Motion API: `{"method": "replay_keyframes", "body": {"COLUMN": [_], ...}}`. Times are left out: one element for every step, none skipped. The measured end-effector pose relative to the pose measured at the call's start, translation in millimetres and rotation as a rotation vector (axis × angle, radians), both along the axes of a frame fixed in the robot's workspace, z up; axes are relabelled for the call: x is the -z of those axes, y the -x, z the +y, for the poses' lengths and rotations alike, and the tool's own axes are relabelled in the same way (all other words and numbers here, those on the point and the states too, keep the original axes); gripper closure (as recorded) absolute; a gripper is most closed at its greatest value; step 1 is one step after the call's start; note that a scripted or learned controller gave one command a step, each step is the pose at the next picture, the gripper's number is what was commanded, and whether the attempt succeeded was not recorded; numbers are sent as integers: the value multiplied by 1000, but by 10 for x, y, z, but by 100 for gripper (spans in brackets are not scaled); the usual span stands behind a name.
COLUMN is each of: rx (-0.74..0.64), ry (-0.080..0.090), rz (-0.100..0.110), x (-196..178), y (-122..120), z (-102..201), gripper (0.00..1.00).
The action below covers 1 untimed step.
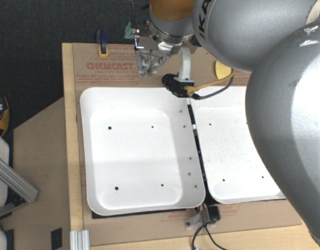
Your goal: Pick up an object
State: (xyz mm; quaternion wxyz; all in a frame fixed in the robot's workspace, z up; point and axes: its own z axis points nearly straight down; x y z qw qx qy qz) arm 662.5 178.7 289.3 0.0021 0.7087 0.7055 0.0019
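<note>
My gripper (148, 65) hangs over the brown board just behind the back rim of the left bin (92, 103). It sits under the orange band of the arm (170, 4), and nothing shows beneath it. The left bin's white floor shows small black dots. The right bin (238, 155) is partly hidden by the big grey arm (284, 87). A yellow patch (222, 70) peeks out behind the arm near the right bin's back edge; what it is I cannot tell.
A black cable fitting (175, 85) dangles from the wrist over the seam between the bins. A blue and yellow clamp (102, 43) stands at the board's back left. An aluminium rail (14, 178) lies at the left, and a small connector (206, 215) sits at the front.
</note>
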Motion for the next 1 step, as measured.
{"method": "replay_keyframes", "body": {"rx": [-8], "ry": [0], "rz": [13], "x": [862], "y": [-24], "z": [483], "gripper": [100]}}
